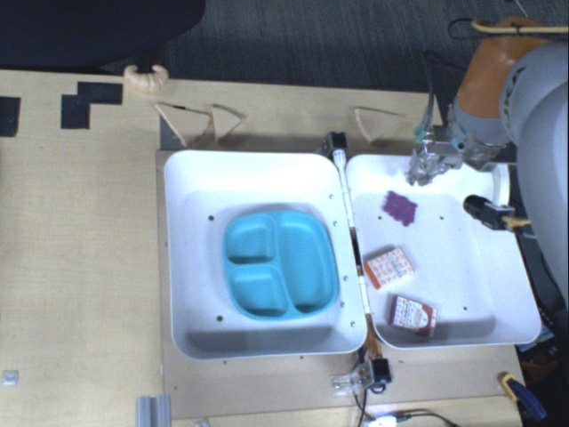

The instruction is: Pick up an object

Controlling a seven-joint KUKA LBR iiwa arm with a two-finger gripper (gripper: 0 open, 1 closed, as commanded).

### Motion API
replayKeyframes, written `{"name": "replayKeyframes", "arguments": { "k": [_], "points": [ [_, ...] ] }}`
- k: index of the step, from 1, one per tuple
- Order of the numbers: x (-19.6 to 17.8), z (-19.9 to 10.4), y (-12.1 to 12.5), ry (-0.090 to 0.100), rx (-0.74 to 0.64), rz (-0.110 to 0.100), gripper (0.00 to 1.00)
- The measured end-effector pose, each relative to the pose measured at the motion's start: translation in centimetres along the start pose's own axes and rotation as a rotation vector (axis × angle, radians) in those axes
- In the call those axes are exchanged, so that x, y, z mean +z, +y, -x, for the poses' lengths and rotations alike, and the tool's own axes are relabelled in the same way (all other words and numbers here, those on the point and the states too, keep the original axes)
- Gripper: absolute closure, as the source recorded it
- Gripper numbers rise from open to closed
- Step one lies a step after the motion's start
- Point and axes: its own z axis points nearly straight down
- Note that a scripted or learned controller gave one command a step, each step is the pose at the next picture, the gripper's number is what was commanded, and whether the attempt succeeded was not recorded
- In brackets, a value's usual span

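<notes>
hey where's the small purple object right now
The small purple object lies in the right white bin, toward its far side, just beyond the orange-and-white patterned packet.

Both bins are plain white, the left bin (pixel 191 238) holding a bright turquoise tray (pixel 280 262), and the worktop (pixel 80 265) is a pale tan wood tone with a few black squares in the far left corner. In the right bin (pixel 498 274) there's a solid purple scrap (pixel 400 207), a box (pixel 389 267) with a busy orange-red and white print, and a packet (pixel 412 315) in dark red with a white patterned face. The arm (pixel 533 105) is grey with an orange band, and the tool (pixel 429 160) looks silvery metal.
</notes>
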Motion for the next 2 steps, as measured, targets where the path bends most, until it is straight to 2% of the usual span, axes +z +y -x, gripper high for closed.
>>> {"name": "replayKeyframes", "arguments": {
  "k": [1,2],
  "points": [
    [0.0,0.1,0.0,-0.001,0.001,0.000,0.00],
    [6.4,2.4,-7.6,-0.001,0.003,0.000,0.00]
  ]
}}
